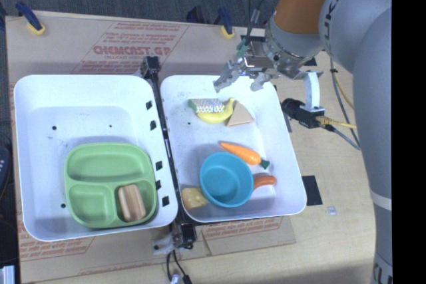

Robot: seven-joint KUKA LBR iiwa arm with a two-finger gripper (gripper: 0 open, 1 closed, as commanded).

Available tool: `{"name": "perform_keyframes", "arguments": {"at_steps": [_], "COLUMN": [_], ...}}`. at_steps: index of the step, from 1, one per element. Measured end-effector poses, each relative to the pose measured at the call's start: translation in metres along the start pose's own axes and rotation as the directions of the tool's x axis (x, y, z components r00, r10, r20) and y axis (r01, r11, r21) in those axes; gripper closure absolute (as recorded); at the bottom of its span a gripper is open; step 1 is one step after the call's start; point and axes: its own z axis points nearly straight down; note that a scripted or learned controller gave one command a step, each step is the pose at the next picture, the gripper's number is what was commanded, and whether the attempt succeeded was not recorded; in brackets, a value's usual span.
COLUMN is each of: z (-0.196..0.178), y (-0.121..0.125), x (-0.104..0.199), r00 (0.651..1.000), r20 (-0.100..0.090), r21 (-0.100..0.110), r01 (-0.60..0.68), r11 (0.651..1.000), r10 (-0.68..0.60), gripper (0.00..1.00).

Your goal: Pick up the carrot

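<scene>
Nothing is picked yet: the gripper (241, 81) hangs open and empty over the right bin's (287, 163) far rim, the carrot (241, 153) lying untouched well below it, beside the blue bowl (226, 180).

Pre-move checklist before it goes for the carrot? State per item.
1. Carrot located: ok, it lies in the right bin, just above the blue bowl.
2. Fingers free of load: ok, the gripper is open with nothing between its fingers.
3. Gripper over the carrot: not ok, it hangs at the bin's far rim, above the banana.
4. Room around the carrot: not ok, the bowl's rim sits right beside it.
5. Carrot's top side clear: ok, nothing lies on it.
6. Finger line matched to the carrot's slant: cannot tell.
</scene>
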Motion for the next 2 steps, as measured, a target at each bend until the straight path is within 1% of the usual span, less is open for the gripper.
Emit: {"name": "perform_keyframes", "arguments": {"at_steps": [1,2], "z": [0.131,0.178], "y": [-0.069,-0.084], "x": [-0.054,-0.072], "r00": [0.891,1.000], "r20": [-0.003,-0.004], "r21": [0.004,0.000], "r01": [0.453,0.006], "r11": [0.891,1.000], "r10": [-0.453,-0.006], "gripper": [0.00,0.00]}}
